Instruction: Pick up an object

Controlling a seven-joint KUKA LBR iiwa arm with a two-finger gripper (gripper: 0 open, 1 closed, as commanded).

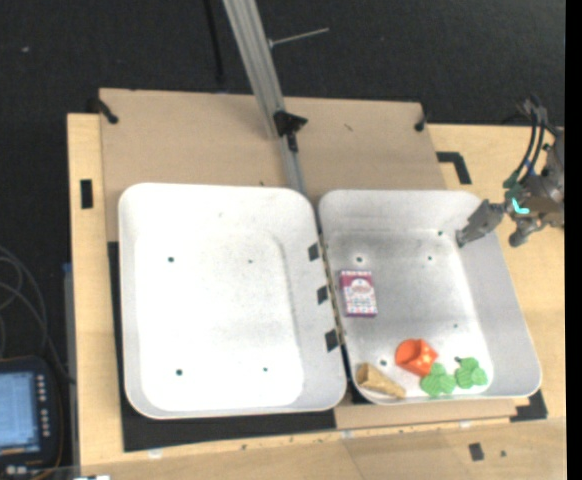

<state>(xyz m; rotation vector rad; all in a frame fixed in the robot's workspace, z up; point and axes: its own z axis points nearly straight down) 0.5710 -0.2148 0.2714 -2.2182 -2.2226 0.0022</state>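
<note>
Over at the right edge of the bench, the gripper hangs just past the upper right rim of the right bin. Its two dark fingers are spread apart, one slanting down over the bin's rim and the other angled off outside the bin, and nothing sits between them. A small teal light glows on the wrist above them, with dark cables looping up behind.

Inside the right bin, the objects are all well away from the gripper. A small purple box lies flat near the bin's left wall, close to the clips that join the two bins. Down along the near rim, three things sit in a loose row: a tan wedge at the left, a red-orange object just beside it and a little farther back, and a green leafy toy at the right, in two clumps touching or nearly touching the red-orange piece.

To the left, the left bin lies side by side with the right one, its white floor marked by a few dark dots. Both bins rest on a tan bench. A grey metal pole slants down from the top and ends at the back where the bins meet. At the lower left corner, a tablet screen glows beside some loose cables on the dark floor.
</note>
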